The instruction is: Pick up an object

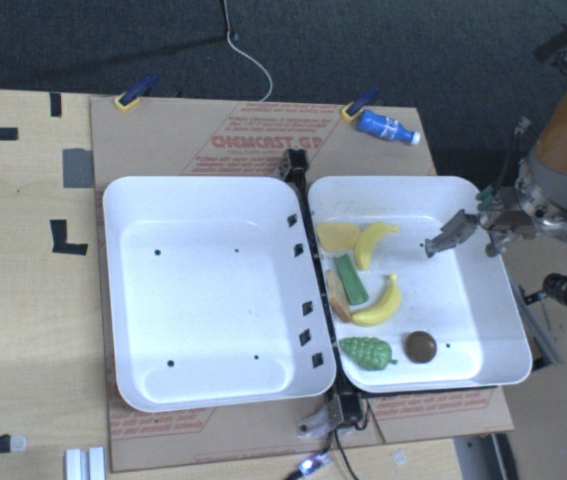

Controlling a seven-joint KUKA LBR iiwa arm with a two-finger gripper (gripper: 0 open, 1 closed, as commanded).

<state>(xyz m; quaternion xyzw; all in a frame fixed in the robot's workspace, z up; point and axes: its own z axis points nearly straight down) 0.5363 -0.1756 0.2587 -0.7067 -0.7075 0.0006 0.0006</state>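
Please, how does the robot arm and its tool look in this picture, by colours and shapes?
The grey metal arm enters from the right, with an orange band above the wrist. Its tool is dark grey, thin and pointed, with a small green mark near its base. The blur hides finer details.

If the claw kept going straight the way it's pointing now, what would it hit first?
The claw points left and slightly down over the right bin. Carried on, that line most likely meets the upper banana first. Depth is unclear from above, so it could touch the bin floor before reaching it.
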